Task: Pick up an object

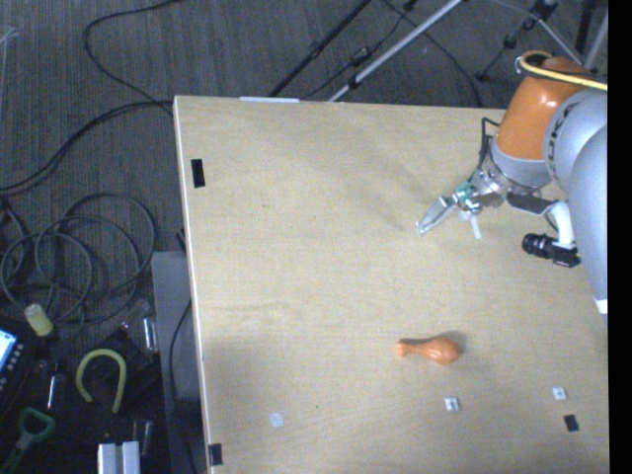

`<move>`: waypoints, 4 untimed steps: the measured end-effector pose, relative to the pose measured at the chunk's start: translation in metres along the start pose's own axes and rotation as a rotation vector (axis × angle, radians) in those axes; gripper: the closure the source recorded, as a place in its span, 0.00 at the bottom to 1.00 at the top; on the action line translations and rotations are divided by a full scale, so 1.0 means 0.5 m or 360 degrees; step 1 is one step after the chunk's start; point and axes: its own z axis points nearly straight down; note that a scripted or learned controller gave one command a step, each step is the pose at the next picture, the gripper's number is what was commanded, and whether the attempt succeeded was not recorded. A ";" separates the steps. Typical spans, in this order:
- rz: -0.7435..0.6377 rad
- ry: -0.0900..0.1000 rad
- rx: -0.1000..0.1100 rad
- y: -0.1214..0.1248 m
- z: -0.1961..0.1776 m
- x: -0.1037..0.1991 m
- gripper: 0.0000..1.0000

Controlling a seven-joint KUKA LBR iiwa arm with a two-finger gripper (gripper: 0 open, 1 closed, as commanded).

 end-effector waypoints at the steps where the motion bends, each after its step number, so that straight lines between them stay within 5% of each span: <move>1: -0.0156 0.0002 -0.0002 0.035 0.000 0.100 0.00; 4: -0.0157 0.0002 -0.0002 0.035 0.000 0.100 0.00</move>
